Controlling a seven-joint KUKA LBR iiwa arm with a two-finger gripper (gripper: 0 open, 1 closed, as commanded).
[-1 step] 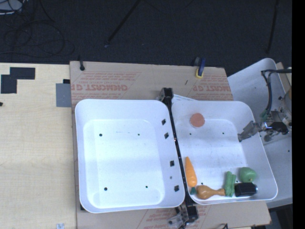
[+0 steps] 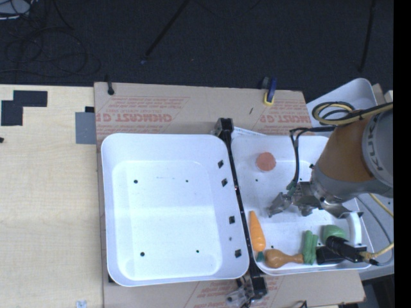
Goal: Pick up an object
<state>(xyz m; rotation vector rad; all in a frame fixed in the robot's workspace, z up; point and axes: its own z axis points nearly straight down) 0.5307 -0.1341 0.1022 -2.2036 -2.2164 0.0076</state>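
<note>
My gripper hangs over the middle of the right bin, pointing left and down from the grey and orange arm. A pink round ball lies up and left of it, at the bin's far side. An orange carrot lies along the bin's left wall, just below and left of the gripper. By the front wall rest an orange-brown pear-shaped piece, a green stick-like piece and another green piece, partly hidden by the wrist. I see nothing between the gripper and the bin floor.
The left bin stands beside the right one, and a black rail runs between them. Both sit on a cardboard sheet on a pale wooden bench. A yellow cable loop lies behind the arm.
</note>
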